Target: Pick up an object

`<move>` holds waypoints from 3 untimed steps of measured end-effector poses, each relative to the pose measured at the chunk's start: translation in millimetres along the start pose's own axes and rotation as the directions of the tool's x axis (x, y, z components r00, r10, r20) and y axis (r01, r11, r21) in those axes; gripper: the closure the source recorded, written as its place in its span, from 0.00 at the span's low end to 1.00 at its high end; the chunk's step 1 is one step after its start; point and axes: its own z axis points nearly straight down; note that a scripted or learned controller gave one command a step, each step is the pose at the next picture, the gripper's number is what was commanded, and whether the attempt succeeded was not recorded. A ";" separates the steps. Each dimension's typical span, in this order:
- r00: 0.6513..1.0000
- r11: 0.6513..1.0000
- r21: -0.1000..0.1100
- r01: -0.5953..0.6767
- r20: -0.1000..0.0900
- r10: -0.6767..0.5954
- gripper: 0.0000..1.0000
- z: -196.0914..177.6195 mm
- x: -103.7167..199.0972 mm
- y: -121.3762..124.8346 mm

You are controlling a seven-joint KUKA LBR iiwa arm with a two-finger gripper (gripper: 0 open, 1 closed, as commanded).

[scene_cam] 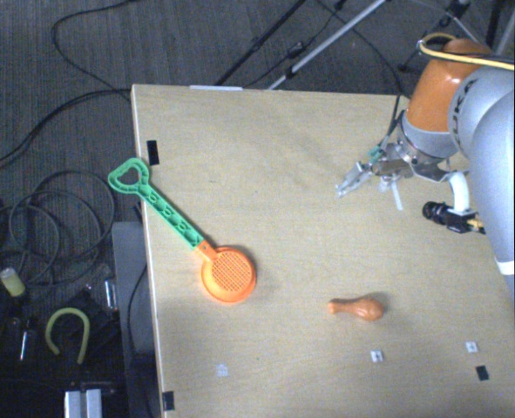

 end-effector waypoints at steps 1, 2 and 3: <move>0.975 0.975 -0.002 0.223 0.003 -0.223 0.00 3.8 -30.9 -5.0; 0.891 0.891 -0.003 0.455 0.001 -0.455 0.00 23.8 3.3 1.4; 0.969 0.969 -0.004 0.249 0.002 -0.249 0.00 -41.9 -29.2 -11.3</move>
